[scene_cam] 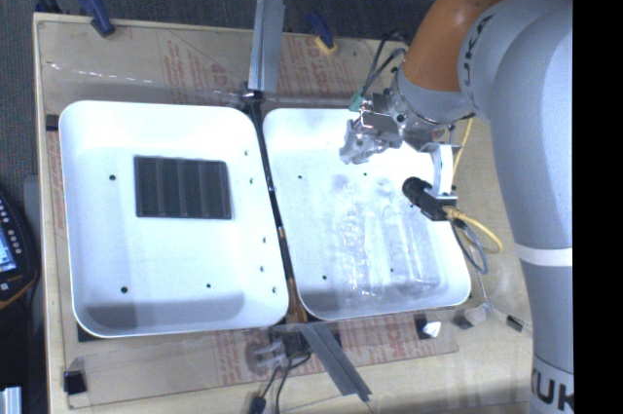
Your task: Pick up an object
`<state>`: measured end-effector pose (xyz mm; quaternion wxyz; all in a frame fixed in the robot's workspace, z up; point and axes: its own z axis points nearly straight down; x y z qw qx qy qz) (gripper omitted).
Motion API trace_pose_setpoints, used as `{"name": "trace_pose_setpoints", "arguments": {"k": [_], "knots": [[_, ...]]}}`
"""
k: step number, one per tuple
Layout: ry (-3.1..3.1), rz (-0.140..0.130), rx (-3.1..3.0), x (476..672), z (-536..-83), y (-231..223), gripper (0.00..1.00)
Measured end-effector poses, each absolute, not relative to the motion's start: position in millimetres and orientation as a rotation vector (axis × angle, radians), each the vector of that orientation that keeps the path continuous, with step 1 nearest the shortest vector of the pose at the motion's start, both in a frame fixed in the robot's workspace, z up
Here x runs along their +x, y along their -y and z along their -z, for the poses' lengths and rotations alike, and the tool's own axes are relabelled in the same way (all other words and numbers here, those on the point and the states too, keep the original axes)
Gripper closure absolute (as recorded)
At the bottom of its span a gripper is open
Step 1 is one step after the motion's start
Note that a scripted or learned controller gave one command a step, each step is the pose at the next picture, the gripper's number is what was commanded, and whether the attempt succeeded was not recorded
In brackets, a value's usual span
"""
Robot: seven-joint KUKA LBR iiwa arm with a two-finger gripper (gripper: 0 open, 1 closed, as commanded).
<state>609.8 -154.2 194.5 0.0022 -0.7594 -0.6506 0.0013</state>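
Observation:
A dark grey ribbed rectangular block (pixel 183 188) lies flat in the left white bin (pixel 97 285). In the right white bin (pixel 302 207) lies something clear, like transparent plastic bottles or wrapping (pixel 384 242), reaching from the middle toward the near edge. My gripper (pixel 357 147) hangs over the far part of the right bin, just beyond the clear plastic and apart from it. Nothing is visibly held in it. The grey arm with its orange band (pixel 443 27) comes in from the right.
A black fitting with a yellow cable (pixel 428 196) sticks out from the wrist over the right bin's right side. A metal rail (pixel 265 42) stands at the far edge between the bins, with blue clamps (pixel 95 13) on the wooden board.

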Motion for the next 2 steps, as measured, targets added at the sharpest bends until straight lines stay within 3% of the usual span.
{"name": "trace_pose_setpoints", "arguments": {"k": [1,2], "knots": [[2.045,-0.006,-2.378,610.1,-204.1,153.9,1.00],[1.947,-0.006,-2.459,583.7,-113.9,181.3,1.00]]}}
